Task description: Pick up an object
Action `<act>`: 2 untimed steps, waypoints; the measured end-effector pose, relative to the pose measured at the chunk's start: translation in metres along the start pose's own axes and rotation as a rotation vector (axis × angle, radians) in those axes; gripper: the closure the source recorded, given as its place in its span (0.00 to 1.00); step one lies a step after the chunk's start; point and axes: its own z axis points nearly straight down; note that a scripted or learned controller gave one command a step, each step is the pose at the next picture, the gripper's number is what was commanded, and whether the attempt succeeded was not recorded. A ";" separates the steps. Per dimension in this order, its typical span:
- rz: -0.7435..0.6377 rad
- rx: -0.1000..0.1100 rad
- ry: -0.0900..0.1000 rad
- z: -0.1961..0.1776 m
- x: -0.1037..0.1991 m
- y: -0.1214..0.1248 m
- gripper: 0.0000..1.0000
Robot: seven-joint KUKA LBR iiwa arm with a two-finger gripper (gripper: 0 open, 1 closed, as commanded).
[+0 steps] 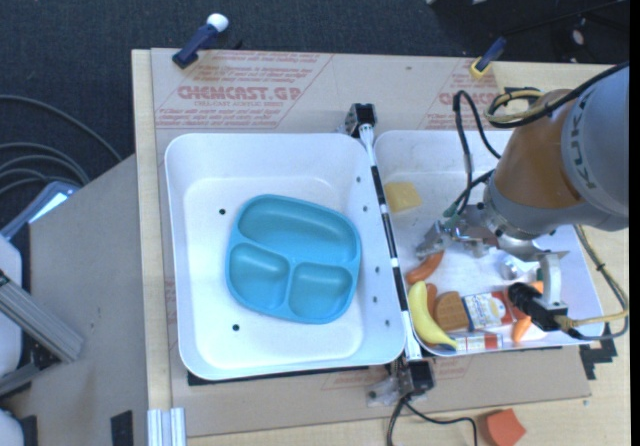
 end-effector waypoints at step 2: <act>-0.001 -0.002 -0.001 -0.100 0.071 -0.030 1.00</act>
